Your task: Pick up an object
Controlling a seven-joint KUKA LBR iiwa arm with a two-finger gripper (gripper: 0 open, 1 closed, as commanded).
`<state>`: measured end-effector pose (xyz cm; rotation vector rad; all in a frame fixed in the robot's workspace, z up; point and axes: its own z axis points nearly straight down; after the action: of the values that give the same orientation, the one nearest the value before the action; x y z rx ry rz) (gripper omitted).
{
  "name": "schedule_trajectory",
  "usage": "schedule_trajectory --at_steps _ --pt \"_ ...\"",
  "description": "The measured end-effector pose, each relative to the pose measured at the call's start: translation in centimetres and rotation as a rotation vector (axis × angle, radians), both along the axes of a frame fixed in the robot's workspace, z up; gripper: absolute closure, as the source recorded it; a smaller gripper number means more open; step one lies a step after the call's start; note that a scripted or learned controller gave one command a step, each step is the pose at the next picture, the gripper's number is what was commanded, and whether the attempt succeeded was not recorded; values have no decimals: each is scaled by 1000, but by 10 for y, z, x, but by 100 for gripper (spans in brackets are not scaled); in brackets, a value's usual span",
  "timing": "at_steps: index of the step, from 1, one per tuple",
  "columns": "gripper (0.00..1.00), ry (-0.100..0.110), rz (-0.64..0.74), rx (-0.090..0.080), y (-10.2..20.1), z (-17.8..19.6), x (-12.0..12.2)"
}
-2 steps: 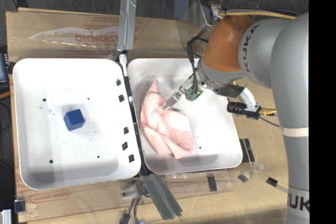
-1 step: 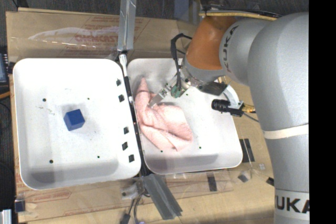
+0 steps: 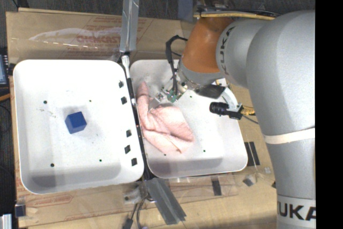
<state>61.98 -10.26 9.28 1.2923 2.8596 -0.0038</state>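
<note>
1. The left bin (image 3: 32, 115) holds a small blue cube (image 3: 75, 122), lying left of the bin's middle and well clear of all four walls.
2. A row of black clips (image 3: 128, 134) runs along the seam where the two bins meet.
3. In the right bin (image 3: 230, 153), a pink cloth (image 3: 161, 123) lies crumpled against the left wall, stretching from near the far-left corner toward the bin's middle.
4. The gripper (image 3: 170, 95) hangs low over the far part of the right bin, just above the cloth's far end; whether it touches the cloth is unclear, and I cannot tell how the fingers stand.
5. The grey arm (image 3: 278, 72), with its orange band (image 3: 202, 51), reaches in across the right bin's far-right corner.
</note>
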Motion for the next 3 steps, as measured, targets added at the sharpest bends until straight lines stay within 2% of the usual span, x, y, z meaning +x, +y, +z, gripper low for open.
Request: schedule_trajectory --at_steps 1,2,3 --pt "100 -1 1 0 0 9 1" --pt "100 -1 -20 3 13 100 29" --pt "0 0 -19 3 13 100 29"
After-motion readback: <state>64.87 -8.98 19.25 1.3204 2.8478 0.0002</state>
